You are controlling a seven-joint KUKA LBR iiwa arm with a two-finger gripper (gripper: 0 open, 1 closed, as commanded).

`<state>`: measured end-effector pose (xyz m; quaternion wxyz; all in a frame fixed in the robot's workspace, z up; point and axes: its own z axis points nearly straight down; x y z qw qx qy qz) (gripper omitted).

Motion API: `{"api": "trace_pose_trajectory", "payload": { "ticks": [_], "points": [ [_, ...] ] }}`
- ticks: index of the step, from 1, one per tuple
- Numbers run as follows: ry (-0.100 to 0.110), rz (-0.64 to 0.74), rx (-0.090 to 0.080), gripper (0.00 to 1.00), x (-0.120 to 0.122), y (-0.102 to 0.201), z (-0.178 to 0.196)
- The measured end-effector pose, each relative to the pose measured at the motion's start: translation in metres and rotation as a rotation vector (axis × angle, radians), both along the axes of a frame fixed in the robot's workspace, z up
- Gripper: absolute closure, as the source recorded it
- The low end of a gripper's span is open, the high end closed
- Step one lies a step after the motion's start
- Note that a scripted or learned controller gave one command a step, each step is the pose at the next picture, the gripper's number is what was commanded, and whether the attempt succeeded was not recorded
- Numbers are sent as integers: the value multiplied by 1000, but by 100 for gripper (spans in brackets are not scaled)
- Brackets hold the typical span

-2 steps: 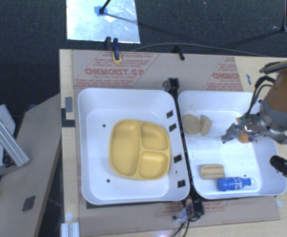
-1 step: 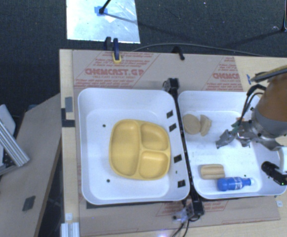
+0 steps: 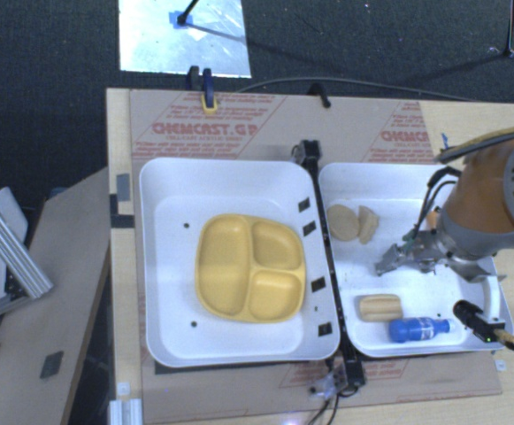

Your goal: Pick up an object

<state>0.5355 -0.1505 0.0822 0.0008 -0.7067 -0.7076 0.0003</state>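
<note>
I am seeing the two white bins (image 3: 239, 180) looking like smooth moulded plastic with a soft sheen — the yellow divided plate (image 3: 249, 266) in the left one is showing the same smooth, faintly glossy plastic look. The blue bottle (image 3: 420, 328) is shining as glossy plastic, while the tan bun-like pieces (image 3: 352, 223) and the tan block (image 3: 379, 307) are appearing matt and slightly dull. The board (image 3: 239, 122) under the bins is reading as matt brown cardboard with red print. The gripper (image 3: 389, 262) is looking like bare grey metal — the arm's orange band (image 3: 487, 193) is coming across satin-smooth. The floor (image 3: 44, 51) is looking dark and coarse, like carpet, with a shiny metallic sheet (image 3: 183, 25) lying on it.
</note>
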Motion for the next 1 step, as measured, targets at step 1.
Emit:
{"api": "trace_pose_trajectory", "payload": {
  "ticks": [1],
  "points": [
    [-5,1,-2,100,1,-1,13]
  ]
}}
